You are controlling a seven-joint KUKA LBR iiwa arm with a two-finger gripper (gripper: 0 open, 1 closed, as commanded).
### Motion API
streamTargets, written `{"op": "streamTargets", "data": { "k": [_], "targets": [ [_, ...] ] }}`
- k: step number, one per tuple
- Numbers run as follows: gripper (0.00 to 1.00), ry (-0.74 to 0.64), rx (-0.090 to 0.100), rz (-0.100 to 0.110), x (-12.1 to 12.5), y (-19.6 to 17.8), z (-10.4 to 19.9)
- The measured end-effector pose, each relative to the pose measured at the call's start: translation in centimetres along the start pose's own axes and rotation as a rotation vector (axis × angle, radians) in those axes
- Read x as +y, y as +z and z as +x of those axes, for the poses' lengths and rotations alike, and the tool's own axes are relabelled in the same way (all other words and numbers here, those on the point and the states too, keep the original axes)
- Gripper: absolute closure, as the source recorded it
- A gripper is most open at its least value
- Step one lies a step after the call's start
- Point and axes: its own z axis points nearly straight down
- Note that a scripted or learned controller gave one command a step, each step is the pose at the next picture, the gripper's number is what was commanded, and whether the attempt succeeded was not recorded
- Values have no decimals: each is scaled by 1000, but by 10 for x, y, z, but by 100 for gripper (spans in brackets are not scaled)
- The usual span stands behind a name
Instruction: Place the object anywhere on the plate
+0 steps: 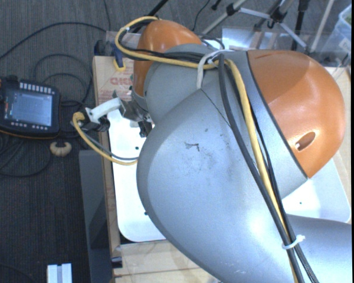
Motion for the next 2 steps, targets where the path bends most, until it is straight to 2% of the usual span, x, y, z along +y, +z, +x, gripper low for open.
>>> {"op": "streamTargets", "data": {
  "k": [1,2],
  "targets": [
    [0,-412,-2,-4,24,-79,-38],
    [0,-10,1,-2,-57,-52,-9]
  ]
}}
